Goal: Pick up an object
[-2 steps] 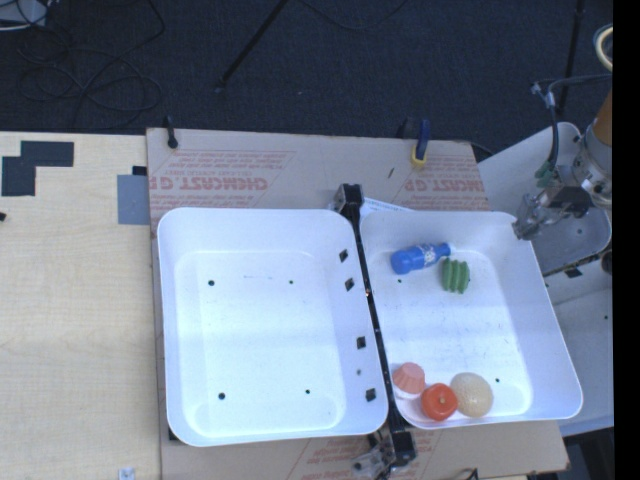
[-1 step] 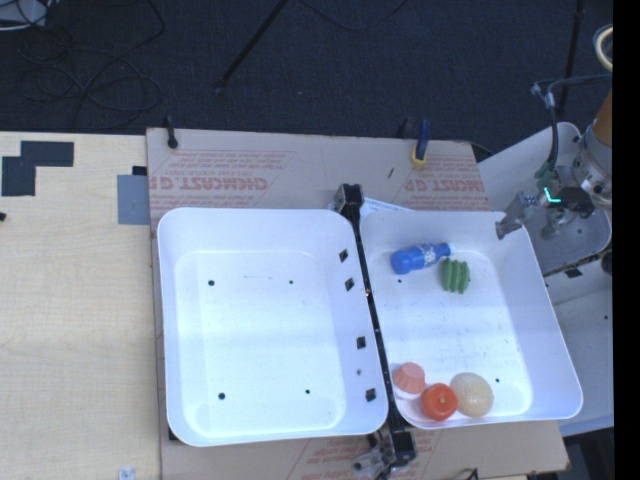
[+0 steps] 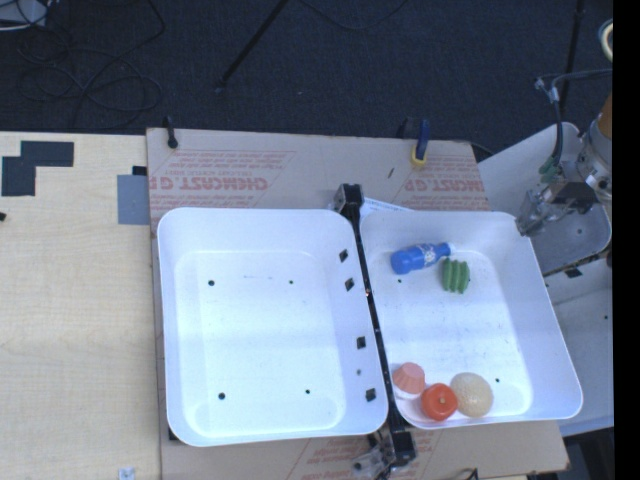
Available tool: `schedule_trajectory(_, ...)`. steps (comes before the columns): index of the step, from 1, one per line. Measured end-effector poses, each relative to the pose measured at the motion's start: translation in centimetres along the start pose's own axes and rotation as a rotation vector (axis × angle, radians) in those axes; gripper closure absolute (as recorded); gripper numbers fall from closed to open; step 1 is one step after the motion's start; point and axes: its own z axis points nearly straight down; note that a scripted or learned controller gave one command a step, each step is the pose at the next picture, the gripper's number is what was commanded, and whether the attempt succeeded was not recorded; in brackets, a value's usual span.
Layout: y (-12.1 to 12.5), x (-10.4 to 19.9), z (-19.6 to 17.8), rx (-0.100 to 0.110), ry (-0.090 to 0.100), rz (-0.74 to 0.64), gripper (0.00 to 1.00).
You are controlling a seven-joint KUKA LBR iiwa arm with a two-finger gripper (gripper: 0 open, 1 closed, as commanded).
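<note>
A pale desk carries two white bins. The right bin holds a blue bottle, green piece, and three rounded toys by its near edge. The gripper waits beyond the far right corner; nothing is picked. It must next descend over one object.

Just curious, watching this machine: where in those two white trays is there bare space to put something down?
The left bin is bare floor throughout. In the right bin, the middle is free, between the blue bottle and green piece above and the crowded near edge: pink piece, red ball, cream ball.
</note>
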Motion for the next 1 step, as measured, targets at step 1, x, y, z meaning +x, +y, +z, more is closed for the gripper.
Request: schedule_trajectory(1, -0.01, 0.01, 0.05, 0.001, 0.000, -0.001, 0.00)
